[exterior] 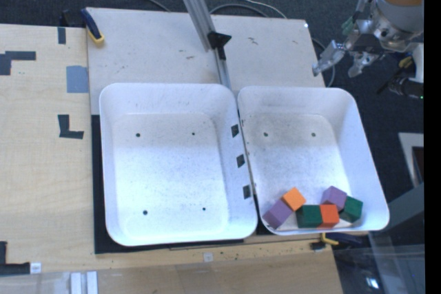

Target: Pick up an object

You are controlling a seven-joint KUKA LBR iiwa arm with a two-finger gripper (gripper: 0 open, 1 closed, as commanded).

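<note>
Nearest us, in the front corner of the right shallow white plastic bin (344, 107), we see a tight cluster of small coloured cubes that look like painted wood or foam: a purple cube (278, 213) at the left end, an orange cube (294, 199) just behind it, a dark green cube (309, 216) touching a small red-orange cube (329, 215), then a second purple cube (335, 197) and a second green cube (352, 208) against the bin wall. We judge them light, rigid, not fragile, with flat faces that should not slip much; best hold is across two opposite flat sides. The orange one sits highest and looks most exposed, so we'd pick that; the others are packed side to side, leaving little room for fingers. The left shallow white plastic bin (110, 148) lies beside. Farther back, well apart from the cubes, the two-finger gripper (342, 60) hangs outside the right bin's far corner, fingers apart, nothing between them.
</note>
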